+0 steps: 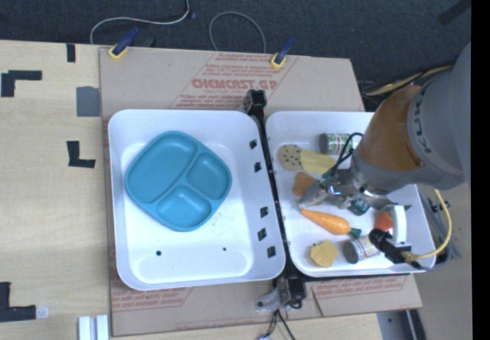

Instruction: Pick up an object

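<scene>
Over the right bin (pixel 302 254) the gripper (pixel 320 191) hangs low among small items — whether it is spread or closed I cannot tell. Nearest lies the carrot (pixel 325 219), just below; a centred, straight descent looks best.

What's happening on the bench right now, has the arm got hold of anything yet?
The arm's gripper is down in the right bin, among the small items, just above the toy carrot and beside a brown piece. I can't tell whether it has gripped anything. The left bin holds a blue divided plate, untouched.
</scene>
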